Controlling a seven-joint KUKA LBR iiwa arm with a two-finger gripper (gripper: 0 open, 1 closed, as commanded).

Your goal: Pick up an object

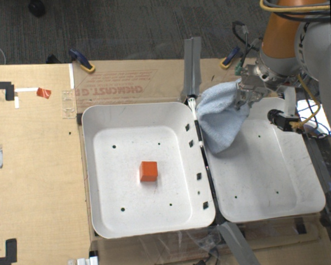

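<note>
Lift under way, by the look of it: gripper (245,95) clamped on the blue cloth (220,116), one corner hoisted, the rest draped over the right bin (280,206) near its back-left corner. Next: straight up until clear. One cloth, one orange block (148,171) in the left bin (103,215), two bins
</note>
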